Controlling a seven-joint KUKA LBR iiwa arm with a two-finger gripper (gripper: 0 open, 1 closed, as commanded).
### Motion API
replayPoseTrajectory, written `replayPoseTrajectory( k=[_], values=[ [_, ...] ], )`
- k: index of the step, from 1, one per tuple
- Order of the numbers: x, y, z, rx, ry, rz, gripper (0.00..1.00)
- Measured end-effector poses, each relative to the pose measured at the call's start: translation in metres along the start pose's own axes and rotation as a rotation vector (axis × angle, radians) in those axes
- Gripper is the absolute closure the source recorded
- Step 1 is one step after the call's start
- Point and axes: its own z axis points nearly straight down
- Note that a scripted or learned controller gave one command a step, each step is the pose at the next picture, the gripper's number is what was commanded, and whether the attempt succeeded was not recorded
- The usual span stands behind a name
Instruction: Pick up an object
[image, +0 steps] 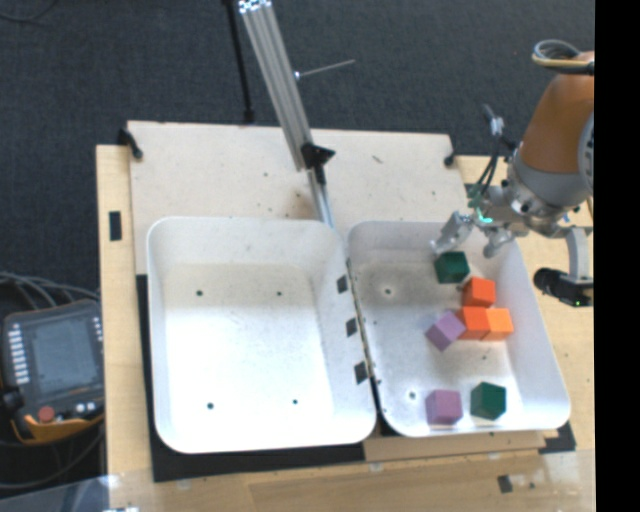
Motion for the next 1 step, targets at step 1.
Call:
replayPoseTrajectory(
  k=[1],
  values=[
    [-0.0004, 0.0008, -0.0028, -0.004, -0.003, -0.002, 0.0]
  ],
)
